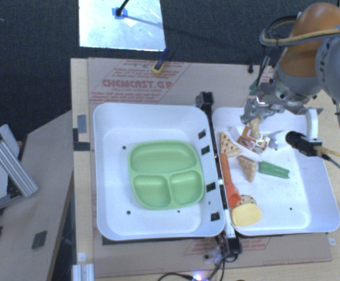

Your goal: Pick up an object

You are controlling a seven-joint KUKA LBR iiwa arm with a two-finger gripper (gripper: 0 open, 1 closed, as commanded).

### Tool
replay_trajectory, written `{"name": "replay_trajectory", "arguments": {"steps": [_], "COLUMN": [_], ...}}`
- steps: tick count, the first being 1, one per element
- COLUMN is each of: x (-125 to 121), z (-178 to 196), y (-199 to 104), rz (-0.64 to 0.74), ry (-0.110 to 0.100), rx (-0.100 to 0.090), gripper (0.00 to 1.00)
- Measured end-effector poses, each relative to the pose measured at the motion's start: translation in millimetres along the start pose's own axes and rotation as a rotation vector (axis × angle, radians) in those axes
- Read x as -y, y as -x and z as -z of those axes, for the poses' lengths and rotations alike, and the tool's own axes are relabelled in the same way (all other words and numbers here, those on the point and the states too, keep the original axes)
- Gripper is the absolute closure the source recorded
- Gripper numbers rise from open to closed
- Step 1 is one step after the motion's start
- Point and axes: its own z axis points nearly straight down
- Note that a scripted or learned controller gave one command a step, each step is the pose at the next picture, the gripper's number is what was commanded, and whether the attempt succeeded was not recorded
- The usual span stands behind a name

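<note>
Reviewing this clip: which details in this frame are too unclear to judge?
- Gripper, camera view: too small and blurred to tell its state or whether it touches the snack packet below.
- Packet's label: too small to read.
- Arm: cut off by the right edge.
- Carrot: lies along the right bin's left wall; contact unclear.

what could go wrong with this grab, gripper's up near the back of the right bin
1. The gripper hovers over a crowded cluster: the small red-and-white carton, the pizza slice and a bread-like piece lie close together, so it may nudge neighbours or catch two.
2. It sits near the right bin's back wall, so a finger could hit the rim.
3. The carrot lies against the divider, hard to get fingers around.
</note>
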Motion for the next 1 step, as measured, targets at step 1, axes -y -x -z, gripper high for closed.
{"name": "replay_trajectory", "arguments": {"steps": [1], "x": [-4.7], "z": [17.6], "y": [8.8], "rz": [-0.003], "ry": [0.001], "rx": [0.000], "gripper": [1.00]}}
